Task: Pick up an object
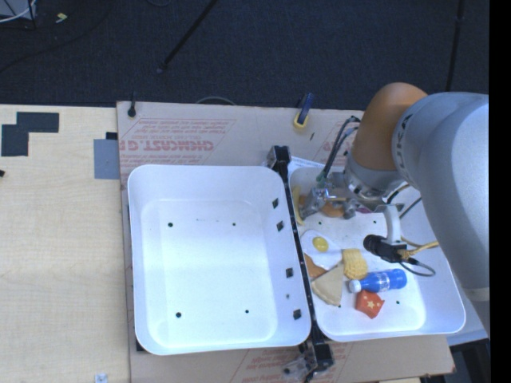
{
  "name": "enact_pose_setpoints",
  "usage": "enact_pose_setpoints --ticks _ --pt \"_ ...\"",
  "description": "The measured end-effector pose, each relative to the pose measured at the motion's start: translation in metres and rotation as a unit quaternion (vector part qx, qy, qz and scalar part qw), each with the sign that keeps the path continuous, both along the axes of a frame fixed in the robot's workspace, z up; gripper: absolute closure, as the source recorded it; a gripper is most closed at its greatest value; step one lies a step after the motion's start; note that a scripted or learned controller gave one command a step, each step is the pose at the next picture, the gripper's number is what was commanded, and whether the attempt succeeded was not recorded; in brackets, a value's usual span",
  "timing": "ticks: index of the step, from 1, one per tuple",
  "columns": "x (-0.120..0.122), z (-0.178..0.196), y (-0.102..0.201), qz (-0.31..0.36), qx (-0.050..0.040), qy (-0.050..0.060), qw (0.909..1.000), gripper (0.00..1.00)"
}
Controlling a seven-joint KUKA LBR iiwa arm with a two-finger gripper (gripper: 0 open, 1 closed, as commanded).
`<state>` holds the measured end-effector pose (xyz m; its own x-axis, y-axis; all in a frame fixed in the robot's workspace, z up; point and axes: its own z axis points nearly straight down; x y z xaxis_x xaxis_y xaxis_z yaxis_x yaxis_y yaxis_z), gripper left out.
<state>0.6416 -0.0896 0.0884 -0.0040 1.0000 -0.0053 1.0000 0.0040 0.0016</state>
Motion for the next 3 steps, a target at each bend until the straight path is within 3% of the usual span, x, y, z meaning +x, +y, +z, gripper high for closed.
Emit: enact_pose_setpoints --ticks 1,2,3 --pt "-0.054 -0.001 -0.028 -0.004 0.0025 0.003 1.0000 0.00" --pt "-0.113 -0.001 -0.078 -0.005 0.0022 0.004 1.0000 0.00" --pt "-0.062 -0.001 -0.025 0.000 0.0037 0.000 1.0000 0.00"
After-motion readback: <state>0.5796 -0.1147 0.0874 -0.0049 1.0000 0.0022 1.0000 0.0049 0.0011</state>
